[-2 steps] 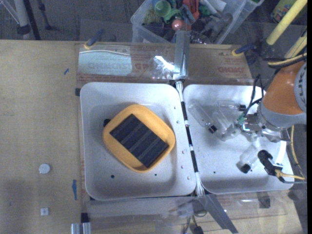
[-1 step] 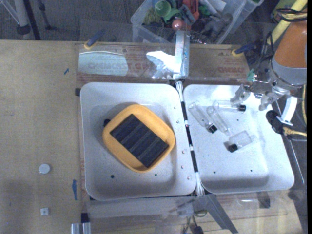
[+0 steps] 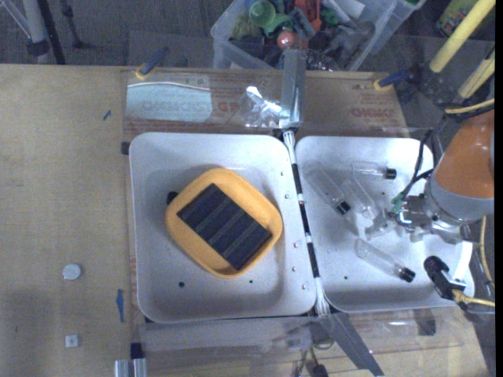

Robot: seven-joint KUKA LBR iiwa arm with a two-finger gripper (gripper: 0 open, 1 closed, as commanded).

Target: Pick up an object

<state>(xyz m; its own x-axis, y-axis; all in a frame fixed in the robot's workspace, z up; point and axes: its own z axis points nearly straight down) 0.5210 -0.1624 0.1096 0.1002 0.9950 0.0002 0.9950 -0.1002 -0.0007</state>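
You've lifted nothing yet; the gripper (image 3: 385, 218) sits low among clear tubes (image 3: 383, 258) (right bin (image 3: 346, 293)); whether it pinches one, you cannot tell.

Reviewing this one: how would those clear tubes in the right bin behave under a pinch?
The clear tubes look round and smooth, so they would probably roll or slip. They seem light, perhaps brittle. The tool hangs beside them.
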